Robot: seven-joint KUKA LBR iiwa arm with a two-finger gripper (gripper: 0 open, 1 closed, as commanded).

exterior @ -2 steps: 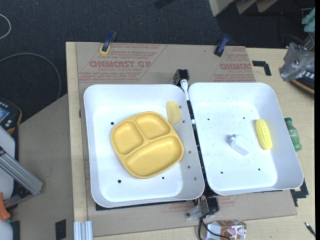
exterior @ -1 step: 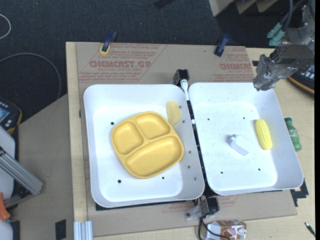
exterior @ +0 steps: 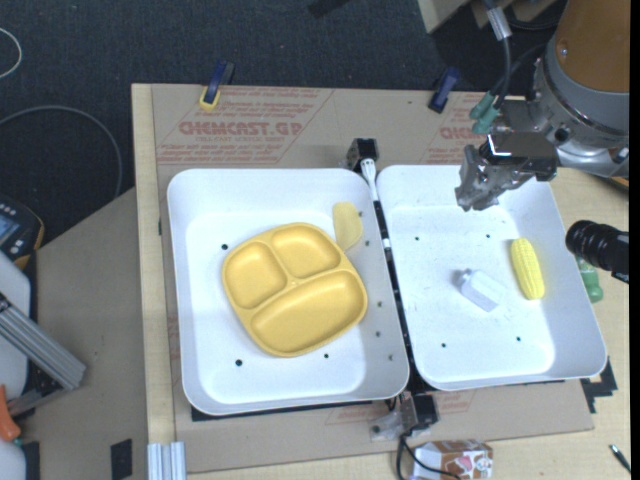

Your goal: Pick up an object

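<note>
Two white bins sat side by side on the bench, and the action was all in the right bin (exterior: pixel 560 353). The gripper (exterior: pixel 478 196) hung over that bin's far edge, toward its far-left corner, hanging off the grey arm (exterior: pixel 590 78) that came in from the right. Honestly couldn't tell whether it was spread or pinched, it's just a dark clump at this angle, and nothing showed between its tips.

Stuff you could grab: a yellow corn cob (exterior: pixel 527 267) lay near the right bin's right edge, lengthwise front to back, well apart from the gripper and nearer the front. Just left of it, around the bin's middle, was a small white-grey block (exterior: pixel 479 289), tilted a bit, close to the corn but not touching it. Both were closer to the front of the bin than the gripper was.

Over in the left bin (exterior: pixel 200 368) a yellow divided plate (exterior: pixel 293 287) with three compartments took up the middle, sitting skewed to the bin's sides. A pale yellow piece (exterior: pixel 347 225) lay just beside the plate's far-right rim, close to the bin's right edge; couldn't make out what it was or whether it touched the plate.
</note>
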